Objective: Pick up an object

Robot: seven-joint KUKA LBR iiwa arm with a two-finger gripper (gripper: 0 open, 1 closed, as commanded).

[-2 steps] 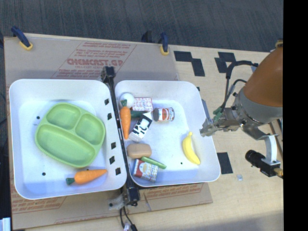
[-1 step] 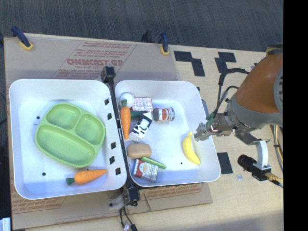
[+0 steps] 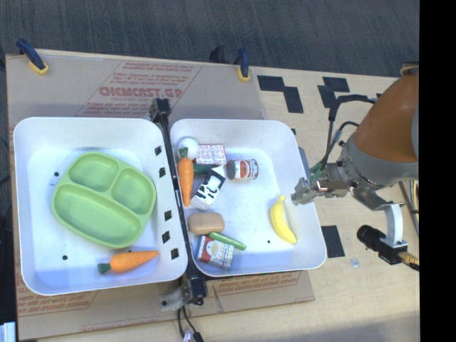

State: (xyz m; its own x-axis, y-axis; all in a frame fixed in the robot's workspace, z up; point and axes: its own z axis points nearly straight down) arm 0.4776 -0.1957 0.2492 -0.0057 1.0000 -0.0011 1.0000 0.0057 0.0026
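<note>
Since nothing sits between the robot's fingers, the pick has, by my reading, not begun in earnest: every object lies in a bin and the whole grasp is left to do.

Starting at the left, the left shallow white bin point(image 3: 28, 212) holds a light green plastic divided plate point(image 3: 104, 198) and, just below it, an orange toy carrot with a green stem point(image 3: 128, 261). Red print on the brown cardboard sheet point(image 3: 142, 87) behind this bin seems to read "CHEMCAST GP"; the smaller lines are too fine to read.

Next, the right shallow white bin point(image 3: 274, 130) holds a second orange toy carrot point(image 3: 186, 179), a black-and-white carton point(image 3: 208, 189), a small red-labelled can point(image 3: 242, 169), a tan oval bread-like piece point(image 3: 206, 224) and a yellow toy banana point(image 3: 282, 221). Their labels are illegible.

Rightmost, the grey two-finger gripper point(image 3: 302, 191) hovers at this bin's right rim, just above the banana, the nearest candidate. Whether it is spread or closed I cannot tell.
</note>
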